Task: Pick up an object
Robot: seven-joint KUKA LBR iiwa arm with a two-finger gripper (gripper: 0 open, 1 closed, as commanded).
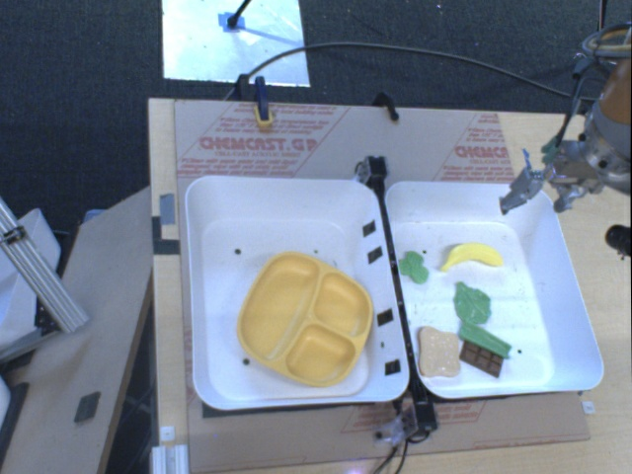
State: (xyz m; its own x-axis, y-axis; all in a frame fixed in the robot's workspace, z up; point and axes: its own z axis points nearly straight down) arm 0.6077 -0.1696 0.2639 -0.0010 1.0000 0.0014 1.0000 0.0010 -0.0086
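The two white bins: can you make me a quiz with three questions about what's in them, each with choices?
1. Where does the yellow tray lie?
A. left bin
B. right bin
C. on the floor

2. What colour is the banana?
A. red
B. yellow
C. blue

3. Where is the pincer?
A. pressed on the tray
B. above the right bin's far corner
C. inside the left bin

Answers: 1 A, it fills the left bin's floor. 2 B, it is plainly yellow. 3 B, it hangs by the far rim, away from the toys.
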